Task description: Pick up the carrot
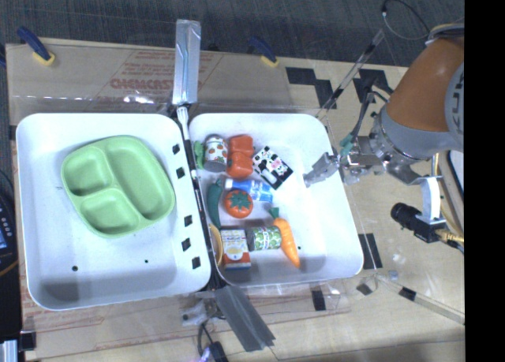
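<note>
The carrot [286,240] is orange with a green top and lies in the right bin [319,230], near its front right corner, tip pointing toward the front. It touches a small green-labelled can [263,237] on its left. My gripper [321,169] hangs over the right bin's right side, above and to the right of the carrot, well apart from it. Nothing shows between its fingers.
The right bin also holds a tomato [238,203], an orange block [241,155], a black-and-white cow-pattern piece [272,166], a small tin [214,150], a blue item [256,190] and a juice box [233,248]. A green divided plate [118,185] lies in the left bin [47,266].
</note>
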